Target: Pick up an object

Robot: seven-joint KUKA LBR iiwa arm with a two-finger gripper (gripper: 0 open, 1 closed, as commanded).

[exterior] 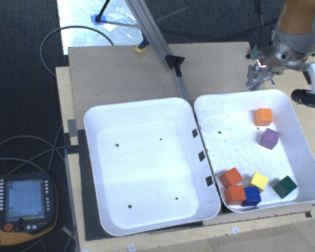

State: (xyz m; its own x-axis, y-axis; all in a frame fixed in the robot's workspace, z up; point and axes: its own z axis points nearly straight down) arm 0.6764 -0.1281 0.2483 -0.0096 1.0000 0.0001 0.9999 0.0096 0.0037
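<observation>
The right bin (300,130) holds several small blocks. An orange block (263,116) and a purple block (269,138) lie in its far right part. Near its front edge sit two orange blocks (232,186), a yellow block (259,181), a blue block (252,195) and a dark green block (285,186). My gripper (257,77) hangs above the bench just beyond the right bin's far rim, up and slightly left of the far orange block. Nothing shows between its fingers.
The left bin (144,163) sits beside the right one. A slanted metal pole (153,28) crosses the bench behind the bins. A teach pendant (21,207) lies on the floor at the left.
</observation>
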